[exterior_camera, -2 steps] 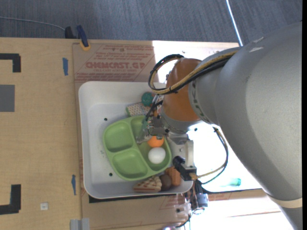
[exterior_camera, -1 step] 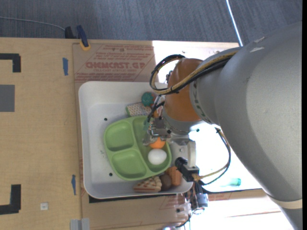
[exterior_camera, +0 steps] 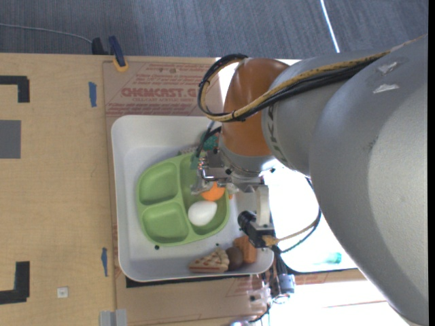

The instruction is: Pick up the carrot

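Observation:
The carrot (exterior_camera: 213,193) is a small orange piece at the right side of a green divided plate (exterior_camera: 160,182) in the left white bin (exterior_camera: 126,182). My gripper (exterior_camera: 206,176) hangs straight over it, its metal end just above and to the left of the carrot, and hides part of it. The grey arm with its orange band (exterior_camera: 248,107) covers the bin's right side. A white egg (exterior_camera: 202,214) lies in the plate just below the carrot.
A waffle-like slice (exterior_camera: 211,261) and brown food pieces (exterior_camera: 239,252) lie along the left bin's near edge. A small teal object (exterior_camera: 333,258) shows in the right bin, under the arm. Cardboard (exterior_camera: 61,182) covers the bench to the left.

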Controlling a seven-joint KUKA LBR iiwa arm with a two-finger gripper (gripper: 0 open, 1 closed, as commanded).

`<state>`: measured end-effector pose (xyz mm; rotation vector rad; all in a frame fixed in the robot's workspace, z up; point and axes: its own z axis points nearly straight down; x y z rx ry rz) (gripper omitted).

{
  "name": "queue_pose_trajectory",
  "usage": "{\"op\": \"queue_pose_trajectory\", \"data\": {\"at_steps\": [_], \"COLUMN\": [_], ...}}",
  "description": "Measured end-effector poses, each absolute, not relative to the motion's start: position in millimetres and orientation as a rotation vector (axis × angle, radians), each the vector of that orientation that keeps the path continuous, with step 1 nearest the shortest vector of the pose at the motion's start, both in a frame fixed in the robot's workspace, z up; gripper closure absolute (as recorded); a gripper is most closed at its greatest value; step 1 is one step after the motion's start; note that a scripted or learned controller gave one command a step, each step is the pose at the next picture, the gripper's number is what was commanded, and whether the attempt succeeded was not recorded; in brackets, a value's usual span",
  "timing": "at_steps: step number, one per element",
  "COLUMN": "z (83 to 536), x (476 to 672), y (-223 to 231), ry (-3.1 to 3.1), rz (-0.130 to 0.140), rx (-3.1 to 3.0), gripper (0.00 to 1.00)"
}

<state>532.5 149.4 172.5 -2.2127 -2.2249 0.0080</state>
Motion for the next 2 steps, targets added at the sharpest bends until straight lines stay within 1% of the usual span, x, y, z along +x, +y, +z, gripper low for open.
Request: {"op": "queue_pose_trajectory", "data": {"at_steps": [1,2], "z": [179,142], "x": [532.4,571.9], "y": [150,109], "ry": [-2.228,-2.22], "rz": [0.018,0.008], "rx": [-2.205,-2.2], "gripper": [1.0,1.0]}}
